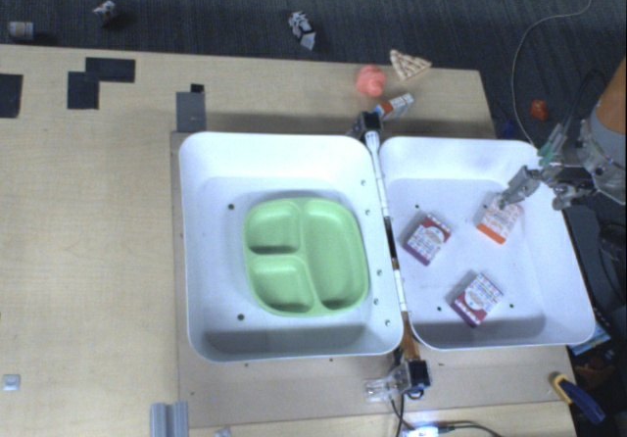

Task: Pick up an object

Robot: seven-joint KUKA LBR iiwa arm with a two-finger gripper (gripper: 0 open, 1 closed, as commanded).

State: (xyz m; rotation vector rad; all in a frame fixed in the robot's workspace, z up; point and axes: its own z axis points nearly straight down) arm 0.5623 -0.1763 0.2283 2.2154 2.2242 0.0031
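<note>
No legible text, brand or number found. The three packets (426, 238), (477, 298), (499, 221) in the right bin (558, 327) bear printed labels, too small to read.
</note>
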